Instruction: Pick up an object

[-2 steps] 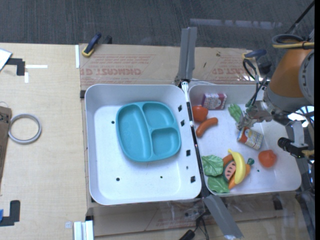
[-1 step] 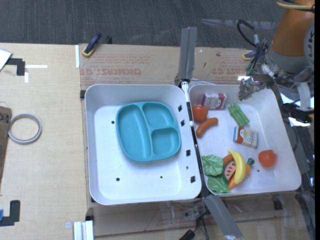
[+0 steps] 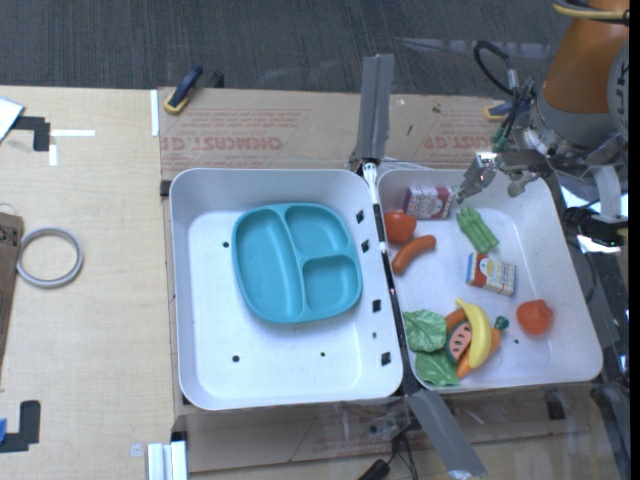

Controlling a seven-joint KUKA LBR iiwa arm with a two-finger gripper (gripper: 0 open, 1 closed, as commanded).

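Note:
The right bin (image 3: pixel 570 368) holds several toy foods: a pink-and-white carton (image 3: pixel 427 203), a red tomato (image 3: pixel 399 227), a sausage (image 3: pixel 413 253), a green pod (image 3: pixel 477 229), a small white carton (image 3: pixel 491 273), an orange-red fruit (image 3: pixel 534 316), a banana (image 3: pixel 478 333), a watermelon slice (image 3: pixel 459 340) and green leaves (image 3: pixel 424 330). My gripper (image 3: pixel 478 180) hangs at the bin's far edge, just right of the pink carton and above the green pod. Nothing shows between its fingers.
The left bin (image 3: pixel 200 368) contains a blue divided plate (image 3: pixel 297 262). A grey divider post (image 3: pixel 375 108) stands between the bins at the back. On the bench at the left lie a tape roll (image 3: pixel 46 256) and a blue-and-yellow tool (image 3: pixel 184 88).

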